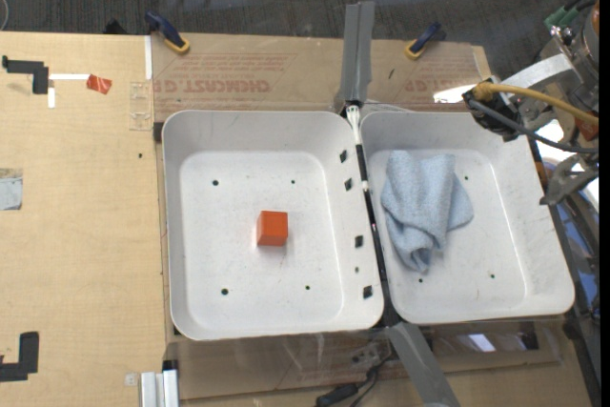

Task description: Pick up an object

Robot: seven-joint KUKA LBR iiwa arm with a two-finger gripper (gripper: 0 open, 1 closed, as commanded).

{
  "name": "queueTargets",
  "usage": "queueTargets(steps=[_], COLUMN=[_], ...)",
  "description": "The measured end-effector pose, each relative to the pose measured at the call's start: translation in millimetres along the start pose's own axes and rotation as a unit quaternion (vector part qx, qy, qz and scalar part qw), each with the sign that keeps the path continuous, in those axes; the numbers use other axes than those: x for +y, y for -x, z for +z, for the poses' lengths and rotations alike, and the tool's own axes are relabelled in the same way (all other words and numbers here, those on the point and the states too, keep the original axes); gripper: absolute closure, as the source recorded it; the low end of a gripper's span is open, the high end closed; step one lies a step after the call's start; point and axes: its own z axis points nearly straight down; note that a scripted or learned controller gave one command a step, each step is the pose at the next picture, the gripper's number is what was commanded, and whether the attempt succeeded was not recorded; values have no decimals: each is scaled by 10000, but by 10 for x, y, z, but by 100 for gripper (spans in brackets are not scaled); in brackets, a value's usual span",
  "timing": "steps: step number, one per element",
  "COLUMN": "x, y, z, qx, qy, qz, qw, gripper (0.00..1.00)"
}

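Orange block (273, 229) alone; cloth (425, 208) in neighbouring bin (534, 234).

1. Two white bins (191, 300) of smooth, slightly glossy plastic.
2. A pale blue towel (426, 205) of soft, nubbly cloth, crumpled.
3. An orange block (273, 229), matt and smooth-faced.
4. The desk (76, 253) looks like light, matt wood board; brown cardboard (248, 76) lies behind the bins.
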Motion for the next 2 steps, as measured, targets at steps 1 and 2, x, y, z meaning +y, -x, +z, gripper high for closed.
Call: queueTargets(steps=[1,2], x=[4,202], y=[-22,-403], z=[-78,-66], qx=[-26,-3], qy=[21,0], qz=[11,186], qw=[10000,9998], gripper=[100,100])
